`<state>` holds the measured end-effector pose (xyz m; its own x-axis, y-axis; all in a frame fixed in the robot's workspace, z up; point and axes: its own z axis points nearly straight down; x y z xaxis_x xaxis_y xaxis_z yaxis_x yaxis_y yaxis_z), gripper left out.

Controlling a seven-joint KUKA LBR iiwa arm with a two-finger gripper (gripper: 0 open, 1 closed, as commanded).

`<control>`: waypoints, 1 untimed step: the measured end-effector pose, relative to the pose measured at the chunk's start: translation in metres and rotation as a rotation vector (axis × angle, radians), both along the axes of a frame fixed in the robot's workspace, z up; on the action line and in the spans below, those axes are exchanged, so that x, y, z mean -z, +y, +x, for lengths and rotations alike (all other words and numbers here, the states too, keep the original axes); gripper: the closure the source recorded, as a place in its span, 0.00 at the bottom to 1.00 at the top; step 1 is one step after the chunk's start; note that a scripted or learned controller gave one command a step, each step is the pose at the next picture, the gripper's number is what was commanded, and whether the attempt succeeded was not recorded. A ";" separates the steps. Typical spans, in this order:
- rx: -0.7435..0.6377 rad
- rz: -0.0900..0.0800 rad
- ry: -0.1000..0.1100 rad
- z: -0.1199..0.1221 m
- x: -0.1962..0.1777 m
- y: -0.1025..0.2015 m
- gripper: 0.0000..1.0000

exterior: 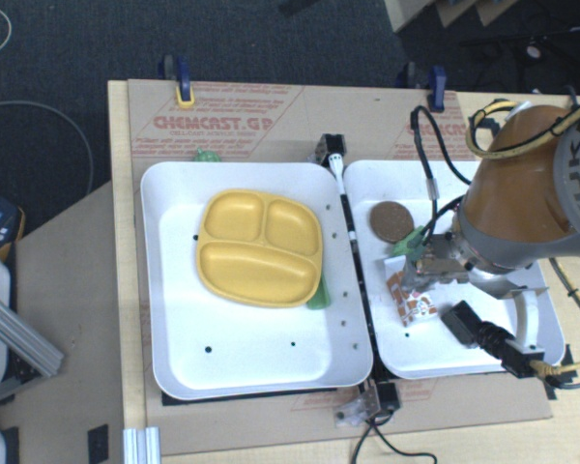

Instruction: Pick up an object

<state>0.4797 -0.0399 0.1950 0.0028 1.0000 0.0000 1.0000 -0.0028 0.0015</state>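
Note:
My gripper [416,271] hangs low over the middle of the right bin [445,361], reaching in from the right. A small green thing [403,247] lies right at its left side, partly under the wrist. Just below the gripper is an orange and white patterned packet [414,304], its upper end hidden by the gripper. A round brown disc [392,220] lies flat a little further back and to the left. In the left bin [242,356] sits a yellow divided plate [259,247].
A green scrap [318,296] peeks out under the yellow plate's right edge. The raised rims of the two bins meet along a dark seam [353,259]. Blue clamps [182,73] hold the board at the back.

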 end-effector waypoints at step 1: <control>-0.009 0.001 -0.006 0.002 -0.070 0.061 1.00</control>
<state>0.4814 0.0211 0.2645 -0.0067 1.0000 0.0013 1.0000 0.0067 0.0074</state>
